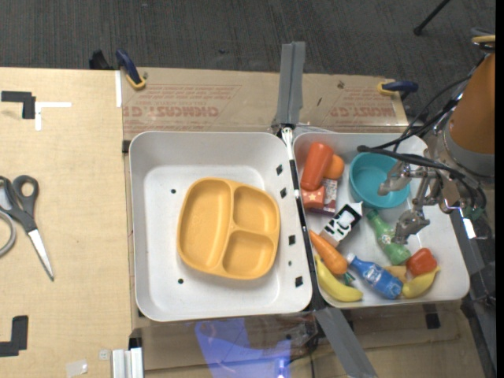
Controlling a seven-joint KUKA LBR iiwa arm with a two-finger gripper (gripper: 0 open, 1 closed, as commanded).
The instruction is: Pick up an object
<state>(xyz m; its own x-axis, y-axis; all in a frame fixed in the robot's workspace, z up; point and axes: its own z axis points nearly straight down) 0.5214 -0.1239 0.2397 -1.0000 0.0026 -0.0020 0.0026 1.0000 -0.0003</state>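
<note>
Over the right-hand bin [461,286], near its far right side, I have the hand [402,203] hanging above the clutter, its two metal fingers [391,183] spread apart with nothing between them. One fingertip lies close to the teal bowl [370,181]; the other sits over the upper end of the green bottle [389,239], which I judge the nearest candidate for the pick. That bottle lies on its side, its long axis running from upper left to lower right in the camera view; its cap end seems to point to the upper left, though I am not certain of this. Just beside its lower end rests a small red piece [423,259], and the blue bottle [376,277] and a banana [339,284] lie nearby. To do this step well, I would turn the wrist so the fingers close across the bottle's short axis, centre them on its middle, and descend straight, keeping clear of the bowl rim. The left bin [150,235] carries only the yellow divided plate [228,228].
</note>
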